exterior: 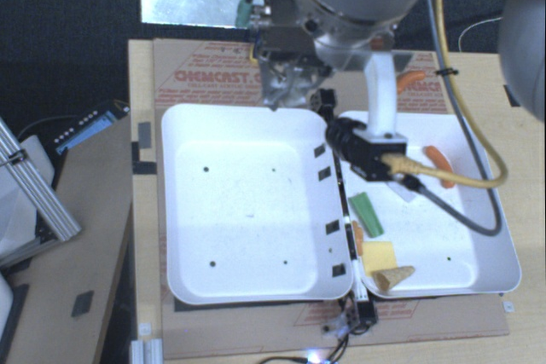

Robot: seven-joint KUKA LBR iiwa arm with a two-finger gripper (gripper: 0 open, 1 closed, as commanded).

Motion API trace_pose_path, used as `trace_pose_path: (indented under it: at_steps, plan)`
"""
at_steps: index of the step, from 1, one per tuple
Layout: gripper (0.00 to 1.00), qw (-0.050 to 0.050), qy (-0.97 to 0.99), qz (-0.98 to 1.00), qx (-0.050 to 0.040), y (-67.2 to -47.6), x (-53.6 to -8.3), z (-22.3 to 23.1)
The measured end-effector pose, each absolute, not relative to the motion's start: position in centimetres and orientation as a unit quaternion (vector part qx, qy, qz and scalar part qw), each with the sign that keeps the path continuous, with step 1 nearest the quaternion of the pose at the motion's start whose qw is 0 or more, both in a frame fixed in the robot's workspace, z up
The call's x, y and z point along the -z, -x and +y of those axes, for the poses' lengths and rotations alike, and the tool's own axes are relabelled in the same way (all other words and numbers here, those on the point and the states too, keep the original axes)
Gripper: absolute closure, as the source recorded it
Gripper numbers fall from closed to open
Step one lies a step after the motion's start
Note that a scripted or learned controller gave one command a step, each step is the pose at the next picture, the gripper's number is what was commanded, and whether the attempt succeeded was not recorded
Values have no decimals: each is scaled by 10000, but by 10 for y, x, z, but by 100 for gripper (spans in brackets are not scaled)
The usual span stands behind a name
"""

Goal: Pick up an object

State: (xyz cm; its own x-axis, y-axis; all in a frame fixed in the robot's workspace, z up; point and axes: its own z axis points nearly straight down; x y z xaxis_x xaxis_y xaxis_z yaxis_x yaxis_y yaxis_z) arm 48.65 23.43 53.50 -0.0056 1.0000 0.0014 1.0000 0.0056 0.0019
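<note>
My gripper [288, 91] hangs over the far rim of the left bin [171, 209], near its back right corner, with nothing visibly in it. The loose objects lie in the right bin [495, 256]. A green block [367, 213] rests near that bin's left wall. A yellow square piece [380, 255] and a tan cone-shaped piece [393, 275] sit just in front of it. An orange carrot-like piece [439, 159] lies further right, partly behind the yellow cable. Another orange piece [411, 79] shows at the bin's far edge.
Both bins stand on a cardboard sheet [213, 74]. The wide arm body covers the back of the right bin. A metal rail [34, 192] and a dark device with blue trim [85, 125] lie left of the bench.
</note>
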Motion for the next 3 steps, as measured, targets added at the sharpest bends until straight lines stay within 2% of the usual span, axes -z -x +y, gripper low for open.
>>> trace_pose_path:
  at_steps: [3]
  plan:
    - [100, 0, -7064, 7078, -12, -486, -535, 234]
